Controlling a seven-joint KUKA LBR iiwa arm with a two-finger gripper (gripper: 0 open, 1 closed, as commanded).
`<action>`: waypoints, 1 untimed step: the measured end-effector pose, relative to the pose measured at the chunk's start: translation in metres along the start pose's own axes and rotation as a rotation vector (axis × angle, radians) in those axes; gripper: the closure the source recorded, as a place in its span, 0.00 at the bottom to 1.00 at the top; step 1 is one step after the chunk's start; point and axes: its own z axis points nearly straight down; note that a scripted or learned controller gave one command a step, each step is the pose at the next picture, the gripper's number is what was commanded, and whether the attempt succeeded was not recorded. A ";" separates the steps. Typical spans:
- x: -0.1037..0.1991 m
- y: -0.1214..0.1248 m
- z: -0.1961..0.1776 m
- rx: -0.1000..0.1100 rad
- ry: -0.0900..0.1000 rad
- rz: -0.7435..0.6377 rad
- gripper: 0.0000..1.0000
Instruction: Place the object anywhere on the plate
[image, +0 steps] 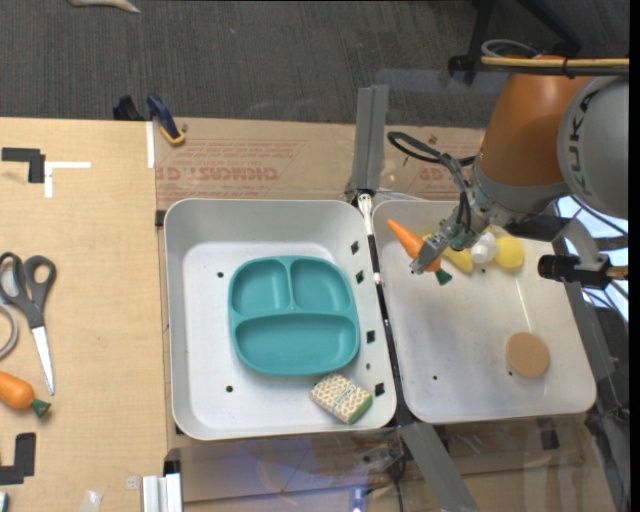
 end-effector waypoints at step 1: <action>0.074 0.038 0.000 0.000 0.002 -0.103 1.00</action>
